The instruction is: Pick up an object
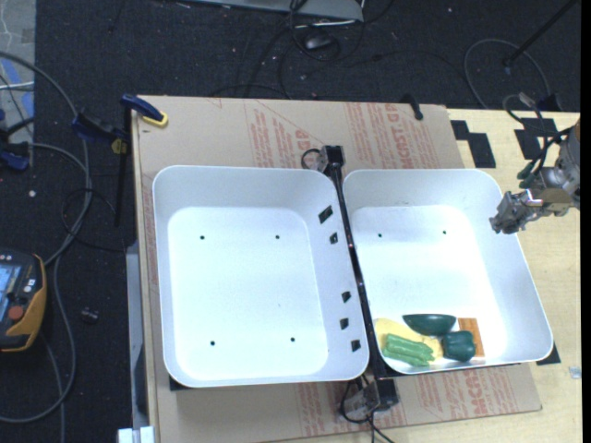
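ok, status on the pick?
Gripper at the right bin's right rim, holding nothing. Green objects clustered in its near corner, untouched. Path clear.

Brown cardboard-covered bench (240, 137) with red print, sitting over a dark floor (83, 44). Two shallow white bins right on it, side by side and touching: left bin (162, 247), right bin (517, 257). Blue-and-yellow clamp (145, 110) at the far left corner.

Two white bins (245, 187) sit side by side; the one at 3 o'clock (434, 187) holds, near 5 o'clock, one dark green bowl (429, 322); one light green vegetable (407, 349); one teal lump (459, 345); one yellow piece (391, 326); one orange block (471, 325).
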{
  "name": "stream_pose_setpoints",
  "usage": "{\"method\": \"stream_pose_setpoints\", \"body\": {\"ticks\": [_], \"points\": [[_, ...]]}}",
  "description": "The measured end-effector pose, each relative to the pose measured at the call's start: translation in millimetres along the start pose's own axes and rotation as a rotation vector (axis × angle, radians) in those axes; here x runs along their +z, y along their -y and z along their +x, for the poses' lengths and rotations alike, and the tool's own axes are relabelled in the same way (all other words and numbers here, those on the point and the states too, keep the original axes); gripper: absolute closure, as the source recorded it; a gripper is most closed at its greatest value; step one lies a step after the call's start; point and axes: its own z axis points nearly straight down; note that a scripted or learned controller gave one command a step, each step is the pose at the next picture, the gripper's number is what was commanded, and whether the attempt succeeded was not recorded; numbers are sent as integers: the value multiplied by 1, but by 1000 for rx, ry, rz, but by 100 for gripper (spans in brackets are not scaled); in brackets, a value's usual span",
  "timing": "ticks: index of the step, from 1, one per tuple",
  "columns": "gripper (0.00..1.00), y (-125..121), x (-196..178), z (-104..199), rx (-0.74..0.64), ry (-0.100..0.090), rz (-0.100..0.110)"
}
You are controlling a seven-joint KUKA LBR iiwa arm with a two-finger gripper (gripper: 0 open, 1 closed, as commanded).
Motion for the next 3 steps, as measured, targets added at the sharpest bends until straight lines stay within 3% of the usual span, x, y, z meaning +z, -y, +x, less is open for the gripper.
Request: {"method": "stream_pose_setpoints", "body": {"ticks": [1, 3], "points": [[100, -7, 15, 50, -3, -3, 6], [100, -19, 6, 163, -5, -3, 5]]}}
